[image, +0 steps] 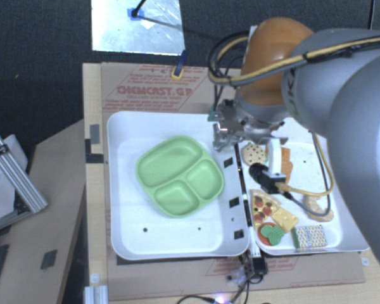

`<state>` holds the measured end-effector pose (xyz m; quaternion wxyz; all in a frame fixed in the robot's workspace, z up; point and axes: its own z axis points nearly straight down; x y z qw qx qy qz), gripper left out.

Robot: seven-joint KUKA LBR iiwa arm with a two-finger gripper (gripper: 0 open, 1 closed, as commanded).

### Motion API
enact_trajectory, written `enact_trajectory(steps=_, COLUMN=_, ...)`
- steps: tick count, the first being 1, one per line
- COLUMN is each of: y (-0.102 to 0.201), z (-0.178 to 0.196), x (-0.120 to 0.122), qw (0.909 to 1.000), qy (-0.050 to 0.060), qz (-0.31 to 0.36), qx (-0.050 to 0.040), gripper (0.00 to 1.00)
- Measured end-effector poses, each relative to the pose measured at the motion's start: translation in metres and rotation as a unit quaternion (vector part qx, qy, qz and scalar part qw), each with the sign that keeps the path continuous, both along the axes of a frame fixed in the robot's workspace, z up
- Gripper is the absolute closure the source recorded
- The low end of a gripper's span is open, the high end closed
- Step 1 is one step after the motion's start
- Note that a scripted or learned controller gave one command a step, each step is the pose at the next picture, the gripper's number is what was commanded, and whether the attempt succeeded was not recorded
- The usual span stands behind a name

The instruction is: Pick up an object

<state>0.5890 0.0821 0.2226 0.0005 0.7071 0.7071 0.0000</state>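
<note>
The gripper (240,132) hangs over the rear of the right bin (342,242), near the divider; the wrist hides it, so open or shut cannot be told. Small food pieces (275,223) crowd the bin's front. Risk: a descent strikes the divider or closes on nothing.

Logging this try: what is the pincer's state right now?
Pincer: cannot be told; it hangs over the right bin.
</note>
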Motion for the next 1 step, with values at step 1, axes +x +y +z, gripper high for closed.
enact_trajectory(steps=1, y=0.0010, z=0.0119, x=-0.0077, qw=1.0000, qy=0.000, qz=0.002, qx=0.0007, gripper=1.00)
